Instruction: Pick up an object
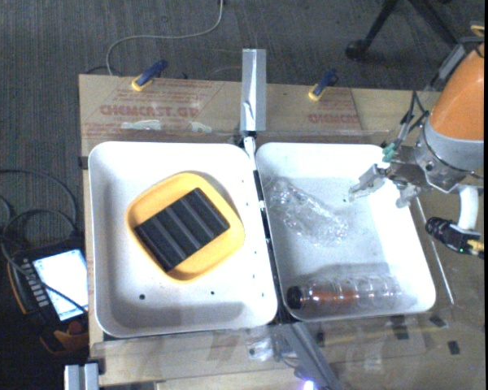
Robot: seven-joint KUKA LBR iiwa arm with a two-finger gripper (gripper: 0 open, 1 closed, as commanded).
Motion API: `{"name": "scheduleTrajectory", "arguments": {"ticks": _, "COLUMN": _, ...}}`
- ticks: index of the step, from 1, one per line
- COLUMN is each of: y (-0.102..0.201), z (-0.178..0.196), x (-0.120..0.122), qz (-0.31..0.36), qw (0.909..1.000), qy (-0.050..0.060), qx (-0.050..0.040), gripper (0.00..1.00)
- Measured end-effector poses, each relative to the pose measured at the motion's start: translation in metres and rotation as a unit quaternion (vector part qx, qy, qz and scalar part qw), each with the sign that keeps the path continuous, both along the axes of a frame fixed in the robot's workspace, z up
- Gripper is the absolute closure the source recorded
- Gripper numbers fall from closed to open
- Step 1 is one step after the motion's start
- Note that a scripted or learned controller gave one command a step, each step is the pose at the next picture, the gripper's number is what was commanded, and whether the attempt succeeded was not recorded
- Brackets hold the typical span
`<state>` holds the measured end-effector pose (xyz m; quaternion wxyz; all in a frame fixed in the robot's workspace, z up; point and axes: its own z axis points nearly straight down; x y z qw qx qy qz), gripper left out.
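The end effector [382, 184] is hovering with fingers apart, holding nothing, over the right bin [407, 242]; crinkled clear plastic [309, 214] is risking slipping; the bottle [346, 292] is risking rolling.

A brown cardboard sheet [187, 108] lay on the surface behind the bins, pinned by two blue-and-yellow clamps [149, 75] [323, 84]. A metal bar [253, 96] stood between them. Left of the bench, a lit tablet [61, 279] rested on the carpet [49, 39] among black cables [16, 193].
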<state>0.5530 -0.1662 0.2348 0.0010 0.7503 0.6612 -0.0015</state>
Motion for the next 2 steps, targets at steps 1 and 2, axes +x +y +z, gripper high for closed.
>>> {"name": "scheduleTrajectory", "arguments": {"ticks": 1, "y": 0.054, "z": -0.075, "x": -0.047, "qz": -0.049, "qw": 0.9988, "qy": 0.002, "qx": 0.0024, "gripper": 0.00}}
{"name": "scheduleTrajectory", "arguments": {"ticks": 2, "y": 0.029, "z": -0.143, "x": 0.032, "qz": -0.015, "qw": 0.9999, "qy": -0.007, "qx": -0.0007, "gripper": 0.00}}
